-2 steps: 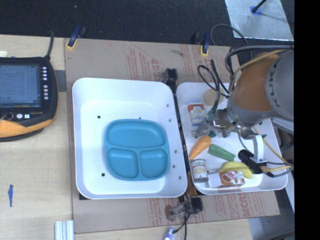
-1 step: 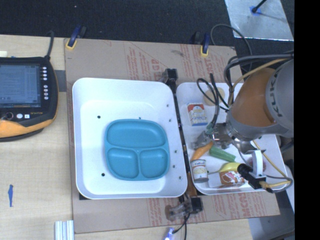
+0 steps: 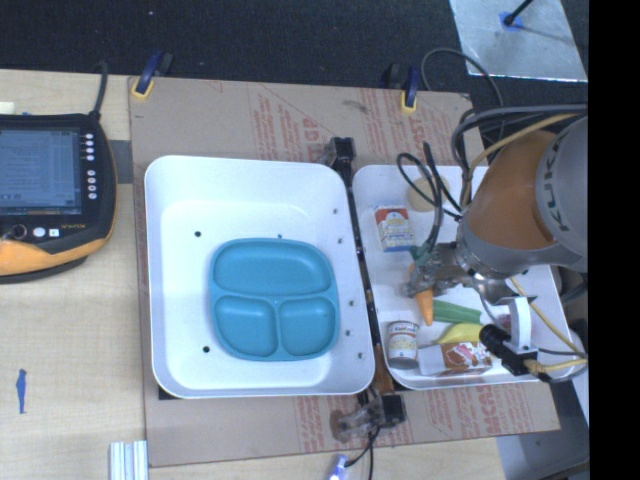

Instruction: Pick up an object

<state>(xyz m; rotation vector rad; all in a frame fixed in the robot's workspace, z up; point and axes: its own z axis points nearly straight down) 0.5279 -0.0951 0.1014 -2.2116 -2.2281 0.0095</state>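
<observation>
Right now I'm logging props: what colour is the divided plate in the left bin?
Light blue. The divided plate shows plainly in the camera view, lying in the left bin.

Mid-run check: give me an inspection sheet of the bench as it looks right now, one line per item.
Surface: wooden bench with a cardboard sheet under two white bins.
Job's things: right bin holds a small carton, a can, an orange carrot-like piece, a green piece and a packet.
Clutter: blue divided tray in the left bin.
End effector: low over the right bin; finger state hidden.
Cables: black loops beside the arm.
Surroundings: control pendant on the left, clamps at the cardboard edge.
</observation>
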